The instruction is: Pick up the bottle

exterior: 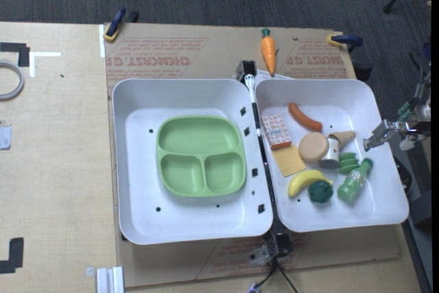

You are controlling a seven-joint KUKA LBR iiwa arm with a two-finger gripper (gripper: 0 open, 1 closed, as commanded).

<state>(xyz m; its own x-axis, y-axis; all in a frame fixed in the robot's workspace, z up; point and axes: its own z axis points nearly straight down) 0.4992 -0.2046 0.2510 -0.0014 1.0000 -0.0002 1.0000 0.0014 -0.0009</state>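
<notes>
While the jaws (381,134) hang just past the right bin's (384,213) three o'clock rim, whether they stand apart or together cannot be told. Inside that bin, toward five o'clock, the green bottle (353,183) lies tilted, its cap toward one o'clock, just beside the broccoli (320,192) and banana (306,182). At nine o'clock, the left bin (130,168) holds a green divided plate (202,156). A toy carrot (267,50) lies on the bench at twelve o'clock.
</notes>
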